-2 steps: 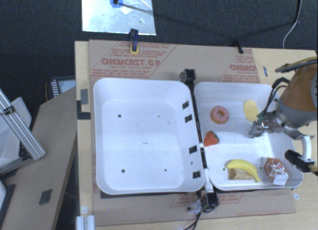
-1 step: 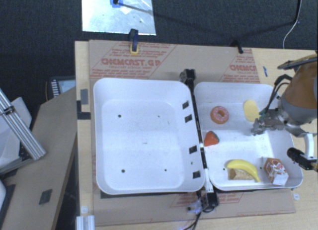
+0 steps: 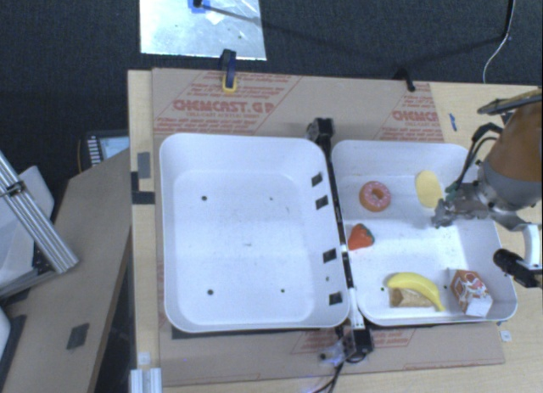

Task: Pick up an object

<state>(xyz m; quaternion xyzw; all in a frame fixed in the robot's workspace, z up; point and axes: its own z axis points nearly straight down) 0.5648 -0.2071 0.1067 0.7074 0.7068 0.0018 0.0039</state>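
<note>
Five candidates in the right bin [image 3: 399, 152]: lemon [image 3: 428, 187], donut [image 3: 374, 196], strawberry [image 3: 361, 236], banana [image 3: 416, 286] over a brown slab [image 3: 407, 299], small box [image 3: 470, 290]. Gripper [image 3: 445, 213] low, just right of the lemon, nothing visibly held; finger state impossible to tell. Probably approach stage, with no grasp made. Next: centre over the lemon, descend, close, lift straight up.

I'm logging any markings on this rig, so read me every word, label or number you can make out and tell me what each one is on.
"CHEMCAST GP": red print on the brown board under the bins, at upper left, with red stripes beside it.
Same red print at the board's upper right: too blurred to read with certainty, likely the same brand.
Small red and white carton in the right bin: markings too small to read.
</note>
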